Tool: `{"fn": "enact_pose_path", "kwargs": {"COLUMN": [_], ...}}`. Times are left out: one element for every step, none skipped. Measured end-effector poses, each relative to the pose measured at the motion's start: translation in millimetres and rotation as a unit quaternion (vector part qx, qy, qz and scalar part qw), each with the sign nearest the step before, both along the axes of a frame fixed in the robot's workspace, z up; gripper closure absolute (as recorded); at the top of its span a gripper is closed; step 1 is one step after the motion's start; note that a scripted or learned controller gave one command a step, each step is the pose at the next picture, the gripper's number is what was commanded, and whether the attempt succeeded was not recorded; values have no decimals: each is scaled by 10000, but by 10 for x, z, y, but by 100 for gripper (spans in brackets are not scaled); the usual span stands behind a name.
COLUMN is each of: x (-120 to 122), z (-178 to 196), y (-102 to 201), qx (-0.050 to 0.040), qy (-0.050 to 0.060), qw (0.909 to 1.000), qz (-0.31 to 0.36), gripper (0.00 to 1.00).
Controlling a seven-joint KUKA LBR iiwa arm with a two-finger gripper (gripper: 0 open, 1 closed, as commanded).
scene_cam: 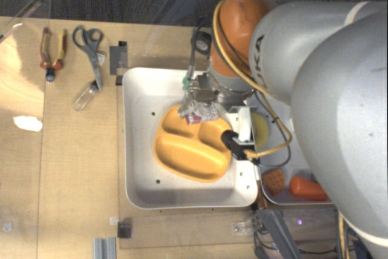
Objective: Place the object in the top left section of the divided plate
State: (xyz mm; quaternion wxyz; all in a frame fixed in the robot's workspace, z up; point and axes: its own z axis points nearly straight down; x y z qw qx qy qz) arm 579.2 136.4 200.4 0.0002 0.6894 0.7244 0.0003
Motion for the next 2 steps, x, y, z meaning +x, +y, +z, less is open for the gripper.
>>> {"fn": "enact_pose_path", "kwargs": {"x": [2, 547], "z": [7, 410], "y": [1, -437], "qx": [1, 1], "qy": [-7, -18], "qw": [10000, 9959], "qz": [2, -906], "gripper": [0, 0]}}
